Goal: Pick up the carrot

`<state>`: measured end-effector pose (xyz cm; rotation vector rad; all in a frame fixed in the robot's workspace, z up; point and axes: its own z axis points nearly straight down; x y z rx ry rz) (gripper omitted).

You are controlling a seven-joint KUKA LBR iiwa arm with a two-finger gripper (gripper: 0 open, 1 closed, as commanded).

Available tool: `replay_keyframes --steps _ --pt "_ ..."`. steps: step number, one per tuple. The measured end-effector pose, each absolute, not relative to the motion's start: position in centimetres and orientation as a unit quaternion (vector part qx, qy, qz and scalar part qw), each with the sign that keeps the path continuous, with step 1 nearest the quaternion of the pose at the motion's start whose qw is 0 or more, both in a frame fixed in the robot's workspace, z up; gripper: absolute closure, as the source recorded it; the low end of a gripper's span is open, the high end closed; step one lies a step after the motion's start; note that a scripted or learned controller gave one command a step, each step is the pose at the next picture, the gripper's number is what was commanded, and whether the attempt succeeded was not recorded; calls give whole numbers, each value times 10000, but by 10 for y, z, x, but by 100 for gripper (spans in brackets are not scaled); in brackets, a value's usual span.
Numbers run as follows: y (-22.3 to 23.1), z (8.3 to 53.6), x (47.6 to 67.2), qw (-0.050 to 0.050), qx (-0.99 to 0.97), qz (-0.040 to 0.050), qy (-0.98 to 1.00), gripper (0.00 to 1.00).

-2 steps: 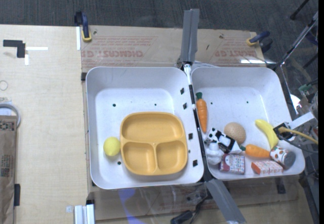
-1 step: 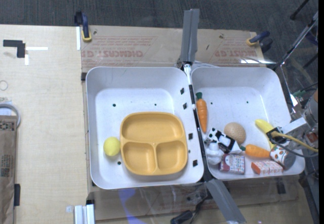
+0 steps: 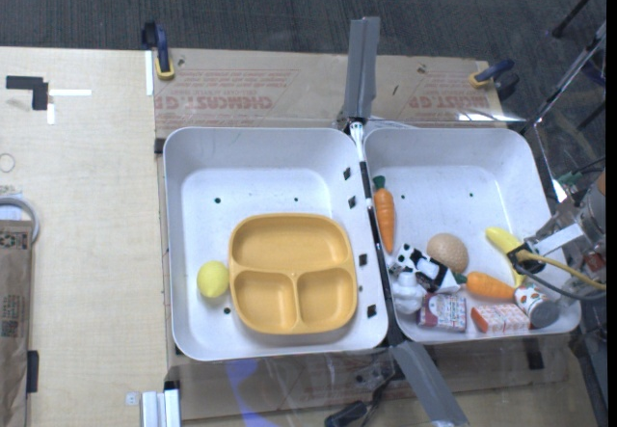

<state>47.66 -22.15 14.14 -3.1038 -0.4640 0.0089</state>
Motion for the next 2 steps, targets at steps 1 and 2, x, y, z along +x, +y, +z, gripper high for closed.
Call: replay_keyframes --steps 1,2 --pt "-214 95 483 73 -9855 -38 -1692 0" --pt "-212 87 504 183 -9714 97 -2366 0"
